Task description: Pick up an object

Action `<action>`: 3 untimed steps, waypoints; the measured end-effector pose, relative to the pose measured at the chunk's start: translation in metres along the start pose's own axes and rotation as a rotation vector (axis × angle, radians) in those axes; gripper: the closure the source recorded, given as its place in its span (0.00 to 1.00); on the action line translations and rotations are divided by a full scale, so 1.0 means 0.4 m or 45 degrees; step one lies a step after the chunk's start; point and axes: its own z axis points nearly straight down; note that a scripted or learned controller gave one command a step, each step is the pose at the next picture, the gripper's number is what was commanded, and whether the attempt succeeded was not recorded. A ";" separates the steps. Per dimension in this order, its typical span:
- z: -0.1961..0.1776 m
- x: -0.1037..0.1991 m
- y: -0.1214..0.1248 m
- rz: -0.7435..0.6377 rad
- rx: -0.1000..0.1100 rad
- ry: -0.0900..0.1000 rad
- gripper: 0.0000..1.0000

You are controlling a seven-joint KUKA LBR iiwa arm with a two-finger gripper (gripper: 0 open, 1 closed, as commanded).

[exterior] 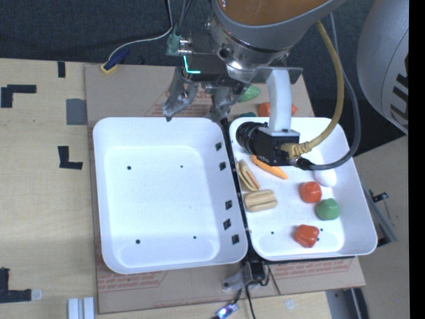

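**Pincer poised over the far rim, nothing between its fingers**

The two-finger metal pincer (pixel 196 105) hangs above the far edge of the left shallow white plastic bin (pixel 106 198), close to the seam between the bins. Its fingers stand spread apart and nothing sits between them, so no pick looks made yet. The grey arm with its orange band (pixel 279 2) looms over the far side, probably held high to keep clear of the bin walls.

All the candidates lie in the right shallow white plastic bin (pixel 355 238). Nearest the seam rest a tan ridged bread-like piece (pixel 249 176) and a tan smooth roll (pixel 259 200), touching or nearly so. An orange tapered carrot-shaped toy (pixel 271 169) lies just beyond, partly under a black cylindrical fitting (pixel 255 138). Further right sit a red rounded tomato-like toy (pixel 309 192), a green rounded toy (pixel 327 209) and a red blocky pepper-like toy (pixel 306 235), all glossy and smooth; the rounded ones would likely slip.
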 end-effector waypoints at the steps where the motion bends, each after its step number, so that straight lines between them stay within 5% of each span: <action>1: 0.444 0.052 0.003 0.000 0.018 -0.008 0.00; 2: 0.755 0.048 0.078 0.003 0.012 -0.006 0.00; 3: 0.319 0.051 0.147 0.000 -0.024 0.010 0.00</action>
